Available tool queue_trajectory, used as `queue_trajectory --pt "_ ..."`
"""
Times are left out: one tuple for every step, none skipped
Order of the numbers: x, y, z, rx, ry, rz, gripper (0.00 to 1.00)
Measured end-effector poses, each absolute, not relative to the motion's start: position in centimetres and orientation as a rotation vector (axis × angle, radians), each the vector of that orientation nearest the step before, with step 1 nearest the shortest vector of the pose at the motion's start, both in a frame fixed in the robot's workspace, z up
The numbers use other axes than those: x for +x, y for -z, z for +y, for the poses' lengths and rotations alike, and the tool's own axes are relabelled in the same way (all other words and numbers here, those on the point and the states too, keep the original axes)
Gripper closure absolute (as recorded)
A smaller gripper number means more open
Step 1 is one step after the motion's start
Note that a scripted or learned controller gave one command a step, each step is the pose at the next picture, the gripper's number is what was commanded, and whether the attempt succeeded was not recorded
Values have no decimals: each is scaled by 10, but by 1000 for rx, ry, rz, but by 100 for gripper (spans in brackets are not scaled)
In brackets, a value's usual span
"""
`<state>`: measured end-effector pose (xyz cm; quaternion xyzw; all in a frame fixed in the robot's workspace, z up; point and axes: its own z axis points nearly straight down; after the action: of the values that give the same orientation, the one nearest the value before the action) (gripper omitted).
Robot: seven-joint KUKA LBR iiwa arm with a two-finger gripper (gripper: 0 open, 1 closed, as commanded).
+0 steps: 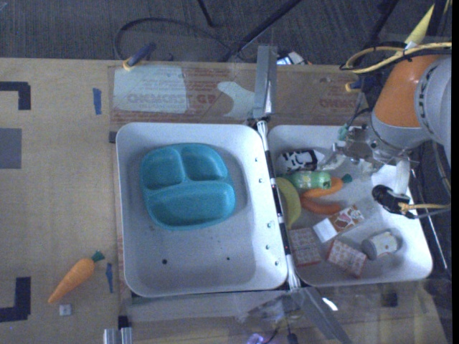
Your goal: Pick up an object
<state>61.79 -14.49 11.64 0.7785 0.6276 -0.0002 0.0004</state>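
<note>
Soft, even overhead light leaves the white bins (192, 274) bright and slightly washed out, with only faint shadows beside the blue tray (188, 185). The whole frame is mildly blurred and grainy; the floor along the top is dim.

No legible text — cardboard sheet (154, 95) print reversed, blurred.

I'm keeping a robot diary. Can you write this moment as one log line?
arm: over right bin | hand: near the bin's far edge, nothing seen held | left bin: teal tray | bench: toy carrot
</note>
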Motion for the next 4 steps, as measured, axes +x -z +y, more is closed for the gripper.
queue_trajectory --pt "638 -105 -150 2558 18 1839 0" --pt "610 -88 -196 2532 -17 1863 0" --pt "610 -96 -198 2528 -9 1862 100" --pt "607 -235 -151 2630 3 1719 100"
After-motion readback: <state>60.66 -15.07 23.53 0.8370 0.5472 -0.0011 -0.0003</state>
